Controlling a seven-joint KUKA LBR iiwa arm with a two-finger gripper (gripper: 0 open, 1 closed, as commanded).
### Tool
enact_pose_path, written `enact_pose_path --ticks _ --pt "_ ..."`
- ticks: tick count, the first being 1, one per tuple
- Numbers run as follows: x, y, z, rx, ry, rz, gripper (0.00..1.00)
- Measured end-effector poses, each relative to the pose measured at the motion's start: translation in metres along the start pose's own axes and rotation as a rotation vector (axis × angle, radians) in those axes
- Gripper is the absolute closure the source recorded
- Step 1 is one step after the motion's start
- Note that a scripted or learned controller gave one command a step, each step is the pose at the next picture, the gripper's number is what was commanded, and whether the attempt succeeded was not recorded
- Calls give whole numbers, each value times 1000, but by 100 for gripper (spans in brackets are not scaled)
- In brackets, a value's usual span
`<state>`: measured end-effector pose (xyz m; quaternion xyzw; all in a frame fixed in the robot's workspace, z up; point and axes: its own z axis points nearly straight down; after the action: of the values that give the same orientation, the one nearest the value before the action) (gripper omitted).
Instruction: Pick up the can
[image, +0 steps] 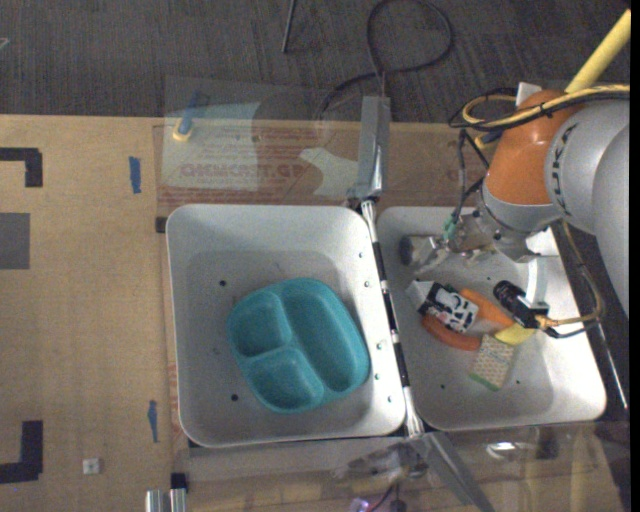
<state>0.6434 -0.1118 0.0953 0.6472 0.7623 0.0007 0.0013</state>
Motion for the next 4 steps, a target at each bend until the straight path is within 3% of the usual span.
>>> enact_pose_path --ticks 1,2,3,4 --pt "6 13 7 48 5 108 0" --pt "8 12 11 69 10 355 0" --pt "-66 11 -61 12 0 453 0" --pt "-64 13 -71 7 -3 448 100"
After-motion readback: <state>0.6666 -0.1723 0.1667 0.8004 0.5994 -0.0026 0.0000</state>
